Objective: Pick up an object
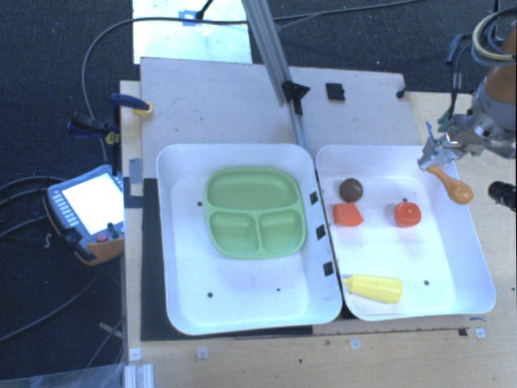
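My gripper (434, 157) hangs over the far right corner of the right bin (452, 297). An orange-brown, club-shaped toy (451, 184) slants down to the right from the fingertips, and its thin end sits between them, so the gripper looks shut on it. The toy's thick end lies over the bin's right rim. Inside the right bin are a brown ball (350, 189), a red block (347, 214), a red tomato-like toy (408, 213) and a yellow bottle-shaped toy (374, 288) near the front.
The left bin (182, 289) holds a green divided plate (255, 212). A metal pole (271, 43) slants across the back board. A handheld pendant (87, 212) and cables lie on the floor at left.
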You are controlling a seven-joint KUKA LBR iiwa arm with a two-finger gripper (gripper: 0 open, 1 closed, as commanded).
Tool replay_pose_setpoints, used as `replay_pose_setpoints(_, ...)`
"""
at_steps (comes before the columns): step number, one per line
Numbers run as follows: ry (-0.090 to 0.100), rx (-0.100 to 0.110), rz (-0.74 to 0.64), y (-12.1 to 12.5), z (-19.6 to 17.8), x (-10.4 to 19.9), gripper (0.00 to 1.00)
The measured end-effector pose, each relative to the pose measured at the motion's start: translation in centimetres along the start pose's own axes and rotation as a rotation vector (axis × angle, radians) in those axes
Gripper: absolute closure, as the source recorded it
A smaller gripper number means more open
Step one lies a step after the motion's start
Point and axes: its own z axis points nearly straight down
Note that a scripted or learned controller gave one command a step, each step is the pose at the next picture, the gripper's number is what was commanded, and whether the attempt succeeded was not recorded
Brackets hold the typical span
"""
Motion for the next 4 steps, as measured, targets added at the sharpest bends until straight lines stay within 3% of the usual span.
replay_pose_setpoints(4,0.003,0.006,-0.004,-5.3,0.8,21.6,1.0)
